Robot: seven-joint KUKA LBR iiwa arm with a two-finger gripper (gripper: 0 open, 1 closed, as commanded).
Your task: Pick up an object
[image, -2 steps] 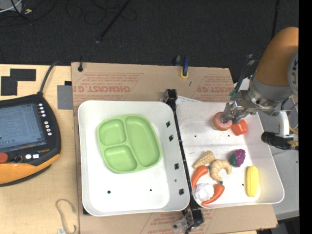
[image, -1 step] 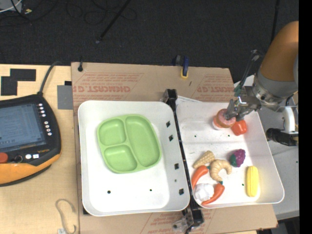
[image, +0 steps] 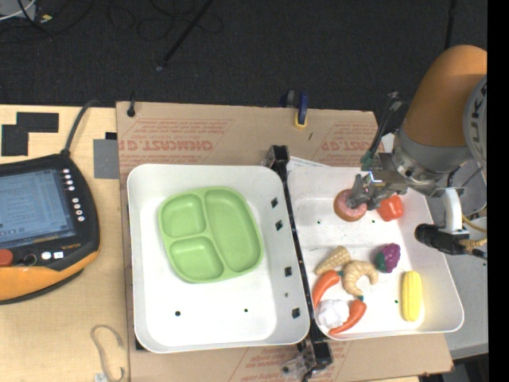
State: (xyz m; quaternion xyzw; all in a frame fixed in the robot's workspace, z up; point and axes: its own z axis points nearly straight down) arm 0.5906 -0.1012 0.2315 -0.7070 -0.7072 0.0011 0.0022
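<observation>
The grey robot arm with the orange band (image: 445, 94) reached in from the right, and its hand (image: 363, 191) was low over the far part of the right white bin (image: 445, 317). The hand sat right on top of a small round pink toy with a dark middle, like a doughnut (image: 347, 206), near the far edge of that bin. I could not tell if the fingers were apart or together, or if they had the toy. A small red-orange toy like a pepper (image: 390, 208) lay just beside it, on the side toward the arm. The doughnut toy looked light, stiff and smooth, so it may slip; the best hold would likely be across its rim, or with one finger in the hole. Nearer the front of the same bin lay a purple grape toy (image: 388, 257), a yellow corn toy (image: 410, 294), a tan curled toy like a croissant (image: 359, 274), a pale yellow lumpy toy (image: 334, 257), two orange-red carrot or chili toys (image: 323, 285) and a crumpled white thing (image: 334, 313). These sat well apart from the doughnut, so there was open room to lift straight up. The bin's far wall and the pepper were the close things to watch. The left white bin (image: 151, 213) held a green plastic tray with three parts (image: 211, 234). A tablet with an orange edge (image: 40, 229) lay on the surface at the left.
</observation>
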